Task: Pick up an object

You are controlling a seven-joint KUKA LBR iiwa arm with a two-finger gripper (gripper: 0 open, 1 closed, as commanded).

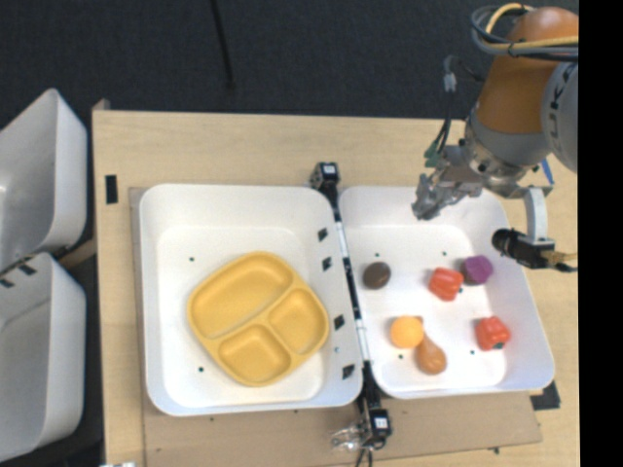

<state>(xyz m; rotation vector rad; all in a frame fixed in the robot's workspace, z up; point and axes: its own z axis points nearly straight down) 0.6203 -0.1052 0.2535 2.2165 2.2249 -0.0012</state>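
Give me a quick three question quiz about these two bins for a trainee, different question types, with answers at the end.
1. True or false: the yellow tray lies in the left bin.
2. How many small items lie in the right bin?
3. Which item lies nearest the divider between the bins: A the brown ball, B the purple piece, C the red piece?

Key: 1 true. 2 six. 3 A.
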